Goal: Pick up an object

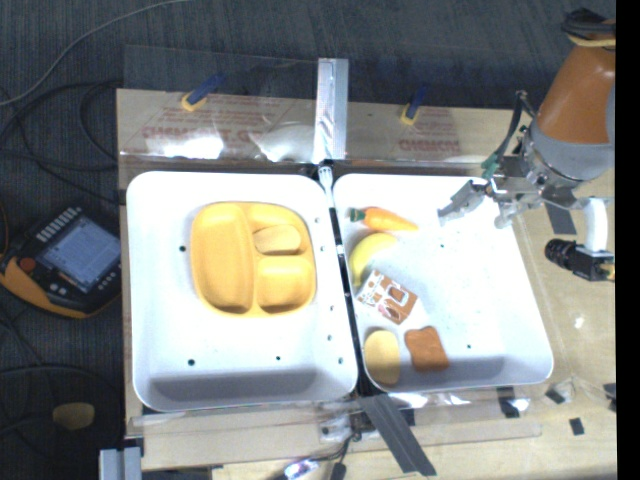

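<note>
My gripper (482,206) hangs over the far right part of the right bin (480,298), its two fingers spread apart and nothing between them. Along that bin's left side lie a small orange carrot (388,219), a yellow banana-like fruit (368,253), a printed white and orange packet (388,296), a round yellow piece (381,355) and a brown block (427,347). The gripper is to the right of the carrot, clear of every object.
The left bin (160,348) holds a yellow divided tray (250,256) with a tan piece in one compartment. A metal divider post (331,108) stands at the back between the bins. A handheld controller (60,260) lies off the bench's left.
</note>
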`<state>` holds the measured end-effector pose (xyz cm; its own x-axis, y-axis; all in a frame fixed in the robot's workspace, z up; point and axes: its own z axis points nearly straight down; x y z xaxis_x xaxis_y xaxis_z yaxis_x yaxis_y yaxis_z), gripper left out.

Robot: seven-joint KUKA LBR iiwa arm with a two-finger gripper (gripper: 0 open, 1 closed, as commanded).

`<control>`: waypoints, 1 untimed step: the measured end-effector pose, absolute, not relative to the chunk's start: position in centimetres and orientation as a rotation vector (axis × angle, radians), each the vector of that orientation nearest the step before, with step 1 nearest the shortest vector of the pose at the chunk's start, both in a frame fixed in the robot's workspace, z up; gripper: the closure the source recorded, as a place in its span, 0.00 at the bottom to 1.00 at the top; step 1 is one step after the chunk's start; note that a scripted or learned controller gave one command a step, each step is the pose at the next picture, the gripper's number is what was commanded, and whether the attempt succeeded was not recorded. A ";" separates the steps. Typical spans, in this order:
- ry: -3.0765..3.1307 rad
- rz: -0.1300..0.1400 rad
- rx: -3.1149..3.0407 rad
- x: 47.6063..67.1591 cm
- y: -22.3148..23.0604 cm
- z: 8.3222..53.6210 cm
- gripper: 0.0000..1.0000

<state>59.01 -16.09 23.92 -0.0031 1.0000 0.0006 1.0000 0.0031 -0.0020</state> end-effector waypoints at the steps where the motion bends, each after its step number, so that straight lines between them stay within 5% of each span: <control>1: -2.253 0.004 -2.187 63.2 -10.8 14.8 0.00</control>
<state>63.21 -10.83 14.76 -0.0294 0.9996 -0.0009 0.9996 0.0294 -0.0030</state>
